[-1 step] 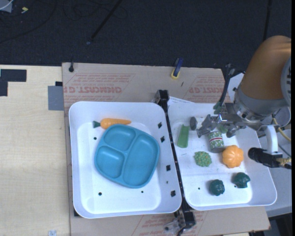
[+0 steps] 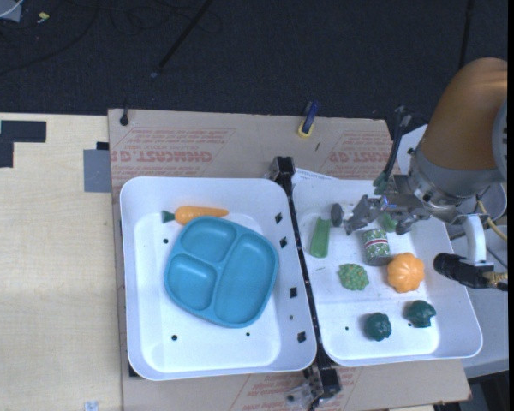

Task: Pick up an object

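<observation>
My gripper (image 2: pixel 379 220) hangs low over the back of the right bin (image 2: pixel 463 336), fingers spread apart and nothing between them. Just in front of it, almost under the fingertips, stands a small can with a green label (image 2: pixel 376 247). An orange fruit (image 2: pixel 405 273) lies to the can's right and a pale green bumpy piece (image 2: pixel 353 276) to its front left. A long green vegetable (image 2: pixel 319 238) and a small dark green bit (image 2: pixel 336 213) lie left of the gripper. Two dark green broccoli pieces (image 2: pixel 378 326) (image 2: pixel 420 312) sit near the bin's front.
The left bin (image 2: pixel 146 332) holds a blue divided plate (image 2: pixel 222 270) and a carrot (image 2: pixel 200 215) behind it. A black divider (image 2: pixel 296 255) separates the bins. A black fixture (image 2: pixel 463 270) pokes over the right bin's right rim. The arm's orange band (image 2: pixel 467 114) looms at upper right.
</observation>
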Tool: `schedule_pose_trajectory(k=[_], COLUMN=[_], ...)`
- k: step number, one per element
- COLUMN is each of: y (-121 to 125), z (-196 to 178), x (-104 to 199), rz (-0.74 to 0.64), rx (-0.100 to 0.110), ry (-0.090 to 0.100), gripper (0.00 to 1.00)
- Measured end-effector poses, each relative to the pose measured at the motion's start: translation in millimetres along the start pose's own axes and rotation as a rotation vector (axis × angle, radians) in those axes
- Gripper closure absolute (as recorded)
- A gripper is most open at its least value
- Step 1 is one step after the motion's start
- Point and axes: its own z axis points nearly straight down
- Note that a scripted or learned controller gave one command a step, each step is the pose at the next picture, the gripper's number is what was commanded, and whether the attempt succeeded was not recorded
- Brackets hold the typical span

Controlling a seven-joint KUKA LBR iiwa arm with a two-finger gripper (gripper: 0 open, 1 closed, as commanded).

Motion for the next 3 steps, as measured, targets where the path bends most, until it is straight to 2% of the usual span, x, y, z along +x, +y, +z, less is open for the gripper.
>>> schedule_pose_trajectory(k=[1, 2, 3], y=[-4, -7, -5], z=[44, 109, 155], x=[0, 0, 0], rz=[0.000, 0.000, 0.001], rx=[0.005, 0.006, -0.006], ry=[0.000, 0.001, -0.004], gripper=[0.00, 0.00, 0.00])
